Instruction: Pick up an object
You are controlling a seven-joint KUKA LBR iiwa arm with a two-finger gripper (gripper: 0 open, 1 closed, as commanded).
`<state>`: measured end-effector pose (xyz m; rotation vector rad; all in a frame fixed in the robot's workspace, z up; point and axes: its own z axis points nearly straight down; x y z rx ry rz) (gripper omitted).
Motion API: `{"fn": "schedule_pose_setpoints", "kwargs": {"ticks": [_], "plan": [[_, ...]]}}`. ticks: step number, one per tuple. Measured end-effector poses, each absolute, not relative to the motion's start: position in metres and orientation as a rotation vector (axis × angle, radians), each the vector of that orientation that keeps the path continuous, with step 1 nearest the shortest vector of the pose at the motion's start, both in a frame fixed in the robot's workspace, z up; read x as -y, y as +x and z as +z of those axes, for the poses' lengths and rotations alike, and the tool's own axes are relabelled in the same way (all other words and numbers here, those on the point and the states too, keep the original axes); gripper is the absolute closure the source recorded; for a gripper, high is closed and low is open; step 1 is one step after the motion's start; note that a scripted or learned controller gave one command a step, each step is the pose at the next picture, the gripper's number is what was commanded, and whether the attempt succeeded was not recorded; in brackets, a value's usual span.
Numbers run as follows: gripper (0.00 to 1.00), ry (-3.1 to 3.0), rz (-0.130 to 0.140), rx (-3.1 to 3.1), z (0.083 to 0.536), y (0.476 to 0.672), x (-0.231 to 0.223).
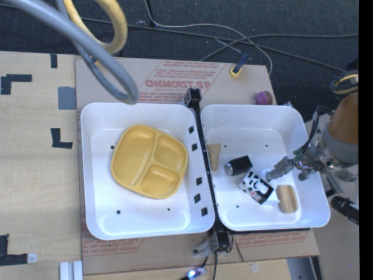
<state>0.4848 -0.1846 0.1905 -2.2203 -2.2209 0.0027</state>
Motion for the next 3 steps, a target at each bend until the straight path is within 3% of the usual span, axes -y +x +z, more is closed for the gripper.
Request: {"fn": "schedule_pose_setpoints", "kwargs": {"ticks": [1, 2, 3], "plan": [[0.0, -2.218, 0.006, 2.218, 0.134, 0.489, 0.192], [0.0, -2.222, -0.013, 2.228, 0.107, 0.494, 0.192], [1.0, -2.224, -0.025, 2.235, 0.119, 0.498, 0.19]]}}
